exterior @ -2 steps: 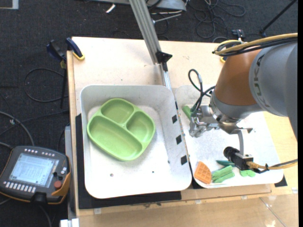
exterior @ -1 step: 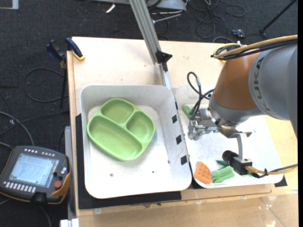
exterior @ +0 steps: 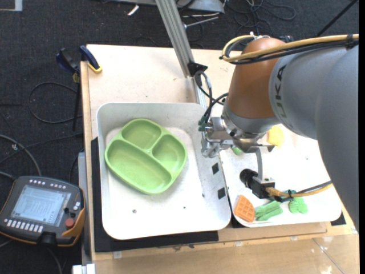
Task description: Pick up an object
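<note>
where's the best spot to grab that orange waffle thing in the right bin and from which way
Probably take the waffle across its two straight sides, coming straight down from above. It lies flat on the right bin floor near the front left corner, so it offers no upright face. The green toy touches its right edge; the bin wall is close on the left, leaving the claw little room.

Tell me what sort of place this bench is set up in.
Probably a robotics lab or test cell, not a home. A grey and orange arm works over two white bins on a plain bench, a teach pendant lies on dark carpet beside it, and loose cables trail across the floor.
</note>
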You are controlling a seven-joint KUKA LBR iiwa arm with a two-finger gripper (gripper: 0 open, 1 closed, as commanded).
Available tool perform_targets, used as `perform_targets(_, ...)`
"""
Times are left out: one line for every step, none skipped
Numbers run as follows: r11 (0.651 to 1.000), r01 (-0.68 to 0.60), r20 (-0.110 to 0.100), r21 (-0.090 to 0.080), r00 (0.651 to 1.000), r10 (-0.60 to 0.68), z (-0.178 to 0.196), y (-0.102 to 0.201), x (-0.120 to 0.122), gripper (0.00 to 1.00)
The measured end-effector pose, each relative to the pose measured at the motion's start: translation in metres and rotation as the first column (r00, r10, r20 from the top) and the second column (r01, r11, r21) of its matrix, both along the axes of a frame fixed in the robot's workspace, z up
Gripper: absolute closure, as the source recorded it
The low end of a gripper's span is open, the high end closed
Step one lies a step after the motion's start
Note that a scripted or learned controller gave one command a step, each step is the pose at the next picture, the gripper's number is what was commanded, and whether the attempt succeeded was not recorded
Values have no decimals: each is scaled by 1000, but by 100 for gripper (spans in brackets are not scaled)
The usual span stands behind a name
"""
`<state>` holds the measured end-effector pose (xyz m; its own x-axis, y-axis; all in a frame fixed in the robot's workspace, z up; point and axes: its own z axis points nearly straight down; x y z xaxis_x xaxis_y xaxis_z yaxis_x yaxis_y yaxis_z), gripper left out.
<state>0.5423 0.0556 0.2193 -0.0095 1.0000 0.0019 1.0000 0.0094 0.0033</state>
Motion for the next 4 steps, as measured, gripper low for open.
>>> perform_targets(1000,6,9,-3,1000,-6,79,-20,71,100)
perform_targets(1000,12,-11,-3,1000,-12,32,-20,22,100)
perform_targets(1000,17,3,-6,1000,-17,85,-94,15,100)
perform_targets(1000,12,-15,-1,1000,-12,-4,-93,-48,100)
